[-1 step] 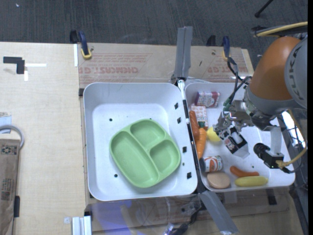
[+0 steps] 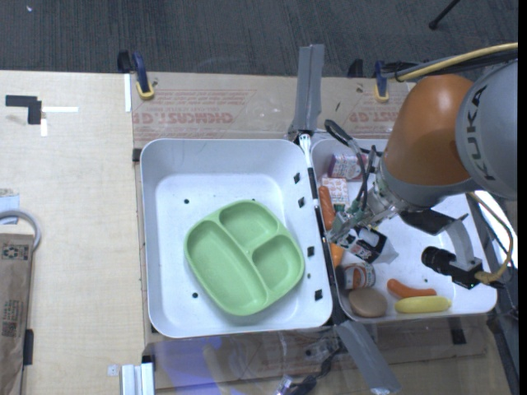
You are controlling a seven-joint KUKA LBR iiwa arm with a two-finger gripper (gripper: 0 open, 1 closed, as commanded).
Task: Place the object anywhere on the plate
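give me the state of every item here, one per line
green divided plate: flat in the left bin, nothing on it
gripper: low over the right bin, near its left wall
carrot: lying along the right bin's left wall
yellow banana: lying flat near the right bin's front edge
orange sausage-shaped item: lying just behind the banana
brown round item: resting at the front of the right bin

We see the plate point(image 2: 244, 257) inside the left bin point(image 2: 165, 220); the banana point(image 2: 422, 304) lies in the right bin point(image 2: 478, 299).
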